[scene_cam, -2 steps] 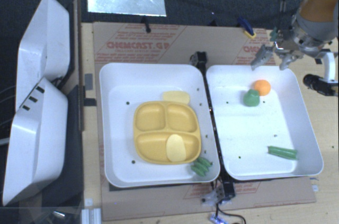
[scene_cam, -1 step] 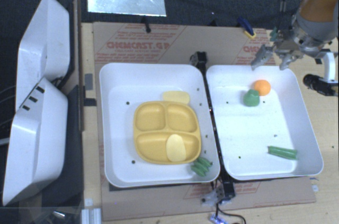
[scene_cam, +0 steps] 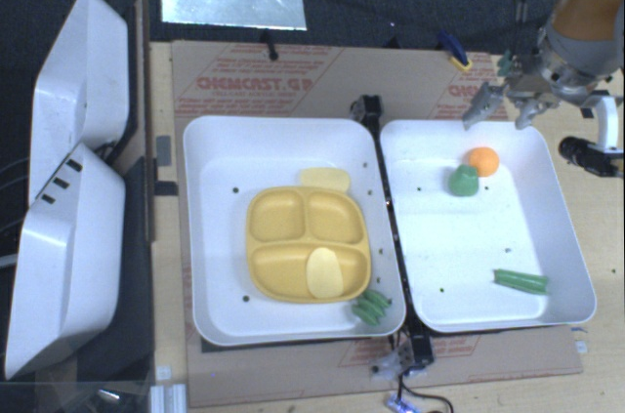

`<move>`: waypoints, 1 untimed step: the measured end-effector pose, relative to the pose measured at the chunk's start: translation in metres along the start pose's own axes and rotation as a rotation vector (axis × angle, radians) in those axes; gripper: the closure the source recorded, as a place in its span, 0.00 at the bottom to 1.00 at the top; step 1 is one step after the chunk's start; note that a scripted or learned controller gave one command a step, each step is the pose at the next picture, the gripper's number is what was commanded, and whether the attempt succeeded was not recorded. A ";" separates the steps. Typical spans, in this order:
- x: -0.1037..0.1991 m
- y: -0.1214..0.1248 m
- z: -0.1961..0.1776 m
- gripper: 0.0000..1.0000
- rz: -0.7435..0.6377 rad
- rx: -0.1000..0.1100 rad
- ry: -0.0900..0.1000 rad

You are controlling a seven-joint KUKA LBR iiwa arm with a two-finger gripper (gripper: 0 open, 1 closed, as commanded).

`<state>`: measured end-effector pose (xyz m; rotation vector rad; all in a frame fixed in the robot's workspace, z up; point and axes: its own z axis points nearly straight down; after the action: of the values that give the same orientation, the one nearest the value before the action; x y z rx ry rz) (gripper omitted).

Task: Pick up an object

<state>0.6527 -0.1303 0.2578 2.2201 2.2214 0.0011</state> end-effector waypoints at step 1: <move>0.000 0.000 0.000 0.00 0.000 0.000 0.000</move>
<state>0.6527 -0.1303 0.2578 2.2201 2.2214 0.0011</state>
